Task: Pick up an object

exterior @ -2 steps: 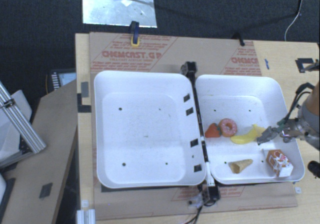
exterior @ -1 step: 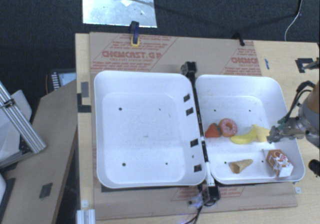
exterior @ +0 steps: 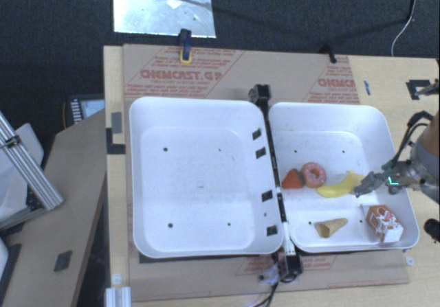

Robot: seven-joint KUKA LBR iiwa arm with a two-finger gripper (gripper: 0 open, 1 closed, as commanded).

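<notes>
- Nearest the camera, the cone (exterior: 331,227) lies below-left of the gripper (exterior: 366,185).
- Gripper state: cannot tell.
- Best target: the banana (exterior: 338,187) touching its tip; descend centred.

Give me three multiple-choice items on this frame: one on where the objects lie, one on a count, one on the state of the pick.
1. Where do the small objects lie?
A. In the left bin
B. In the right bin
C. On the cardboard outside the bins

2. How many objects are in that bin?
A. Two
B. Five
C. Eight

3. How does the banana stand?
A. Lifted clear above the bin
B. Lying on the bin floor
C. Resting in the other bin

Key: 1 B, the right bin holds them all. 2 B: strawberry, doughnut, banana, cone and red-and-white box. 3 B, the banana lies flat on the floor with the gripper at its right end.
</notes>
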